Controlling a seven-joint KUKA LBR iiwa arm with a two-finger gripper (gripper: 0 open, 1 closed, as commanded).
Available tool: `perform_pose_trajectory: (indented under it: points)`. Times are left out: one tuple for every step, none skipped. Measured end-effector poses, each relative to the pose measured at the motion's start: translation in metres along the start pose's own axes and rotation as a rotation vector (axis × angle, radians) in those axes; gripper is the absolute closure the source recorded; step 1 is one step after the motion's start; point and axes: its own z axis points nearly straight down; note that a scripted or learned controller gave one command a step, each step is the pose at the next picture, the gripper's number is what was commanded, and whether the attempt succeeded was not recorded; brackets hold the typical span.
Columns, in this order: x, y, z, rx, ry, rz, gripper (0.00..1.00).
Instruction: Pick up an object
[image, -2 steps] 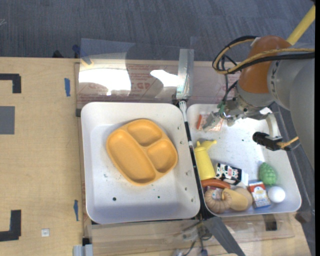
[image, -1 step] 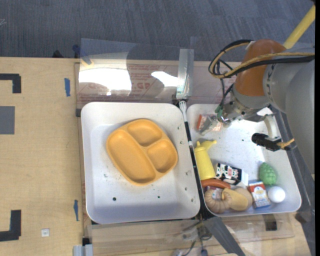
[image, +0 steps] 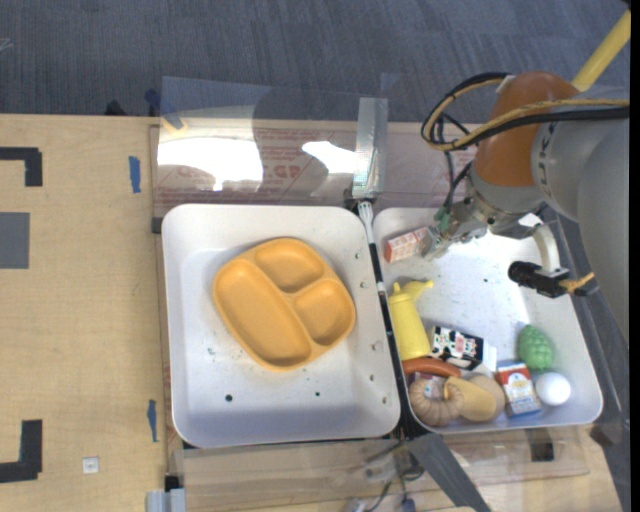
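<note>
In the far left corner of the right bin (image: 590, 400), a small red-and-white carton (image: 404, 243) lies on its side. My gripper (image: 443, 238) hangs low over that corner, right beside the carton's right end and seemingly touching it. The view does not show anything held. Along the bin's left wall lies a yellow squeeze bottle (image: 408, 316). Nearer the front sit a black-and-white box (image: 459, 346), a red sausage (image: 430, 368) and a tan bread-like piece (image: 456, 398). A green lumpy fruit (image: 537, 347), a white egg (image: 553, 388) and a small blue-red carton (image: 516, 389) sit at the front right.
The left bin (image: 190, 330) holds a yellow divided plate (image: 285, 300). The arm's orange band (image: 520, 130) and looped cables (image: 470, 105) rise above the right bin's far edge. A black fitting (image: 535, 277) juts over the bin's right side. A ridge (image: 378, 300) separates the bins.
</note>
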Motion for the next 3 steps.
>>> perform_pose_trajectory:
  points:
    - [-0.056,-0.045,0.013,-0.005,0.004,0.146,1.0]
    - [-0.054,-0.045,0.014,-0.003,0.005,0.144,0.0]
    - [-0.013,-0.044,0.013,-0.007,0.004,-0.303,0.0]
